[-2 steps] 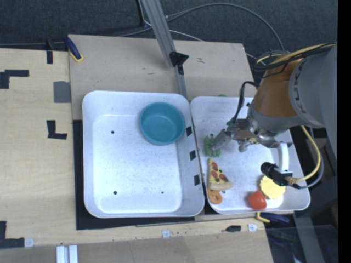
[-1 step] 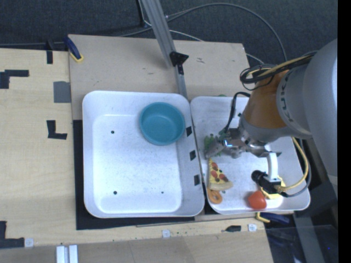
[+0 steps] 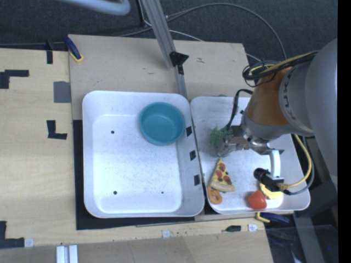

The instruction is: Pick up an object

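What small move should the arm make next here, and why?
Probably a short, slow lift to test the grasp: the gripper sits low in the right bin at the green object, though I cannot tell whether it holds it.

My arm point(image 3: 315, 92): thick grey cylindrical link, smooth matte shell, bulk fills space right of right bin point(image 3: 296, 201). Orange band point(image 3: 266, 100) just below grey shell, rounded, glossy. Below band I see grey wrist collar, then small metal-grey pincer point(image 3: 227, 144) body, dark at tip, details blurred. Yellow and black cables point(image 3: 269, 69) looped above orange band. More cable, yellow with black, curves down arm's side toward bin's right rim. White bracket with black fitting and yellow piece near bin's lower right corner.
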`<state>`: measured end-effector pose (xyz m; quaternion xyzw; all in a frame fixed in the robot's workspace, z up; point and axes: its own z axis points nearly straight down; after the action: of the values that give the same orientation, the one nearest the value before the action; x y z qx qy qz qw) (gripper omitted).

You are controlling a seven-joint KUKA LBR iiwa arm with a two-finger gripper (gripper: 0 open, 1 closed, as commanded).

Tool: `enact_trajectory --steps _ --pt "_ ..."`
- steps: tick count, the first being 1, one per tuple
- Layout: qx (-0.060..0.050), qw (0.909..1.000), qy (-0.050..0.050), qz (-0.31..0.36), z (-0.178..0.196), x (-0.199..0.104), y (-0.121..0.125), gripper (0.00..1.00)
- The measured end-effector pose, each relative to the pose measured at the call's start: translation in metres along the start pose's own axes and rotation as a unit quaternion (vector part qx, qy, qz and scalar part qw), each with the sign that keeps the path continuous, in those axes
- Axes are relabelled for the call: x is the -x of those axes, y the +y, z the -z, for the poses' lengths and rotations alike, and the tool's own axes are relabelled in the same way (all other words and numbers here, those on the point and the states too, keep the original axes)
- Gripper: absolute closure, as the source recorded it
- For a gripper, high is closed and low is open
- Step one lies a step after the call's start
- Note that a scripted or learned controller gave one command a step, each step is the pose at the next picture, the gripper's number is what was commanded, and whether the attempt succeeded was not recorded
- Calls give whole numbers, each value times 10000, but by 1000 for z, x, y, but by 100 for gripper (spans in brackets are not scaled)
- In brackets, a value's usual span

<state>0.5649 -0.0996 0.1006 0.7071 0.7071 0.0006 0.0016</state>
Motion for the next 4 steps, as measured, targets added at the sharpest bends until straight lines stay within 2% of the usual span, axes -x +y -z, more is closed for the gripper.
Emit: enact_trajectory --steps 2,3,4 --pt "2 10000 4 -2 90 10 5 100" --pt "-14 10000 7 1 107 10 5 100" --pt "-14 10000 13 24 120 -43 6 100"
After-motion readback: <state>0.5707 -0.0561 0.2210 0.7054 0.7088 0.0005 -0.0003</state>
